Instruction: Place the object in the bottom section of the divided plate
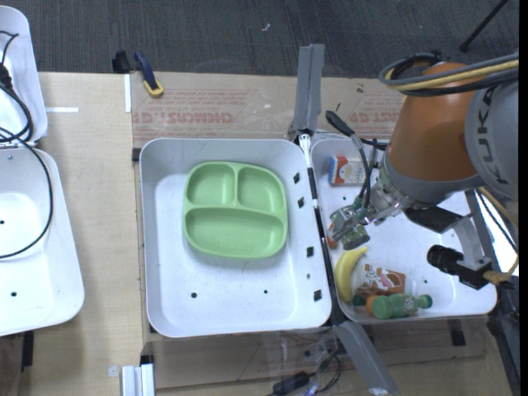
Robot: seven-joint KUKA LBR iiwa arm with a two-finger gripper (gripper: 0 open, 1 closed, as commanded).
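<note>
Two shallow white bins sit side by side on the tabletop (91,106). The left bin (161,246) holds a green divided plate (236,210), lying flat toward the upper middle of the bin. The plate has two smaller sections along its upper edge and one long section across its bottom; that bottom section runs left to right and has nothing in it.

The right bin (462,299) holds the loose things. A banana (349,269) lies near the bin's left wall, its long axis running roughly up and down with a slight curve, the upper tip leaning toward the right and ending just under the claw. Just right of the banana is a small snack packet (384,280), and below it a green bottle (399,304) lies on its side, long axis left to right, with its orange end pointing left. A small carton (347,171) with red and white print stands near the bin's upper left corner.

The arm (433,130) reaches in from the right, its orange band large over the right bin. The claw (351,225) hangs low over the bin's left side, just above the banana's upper tip. Whether it is released or clenched cannot be told from this angle, and no item is seen held in it.
</note>
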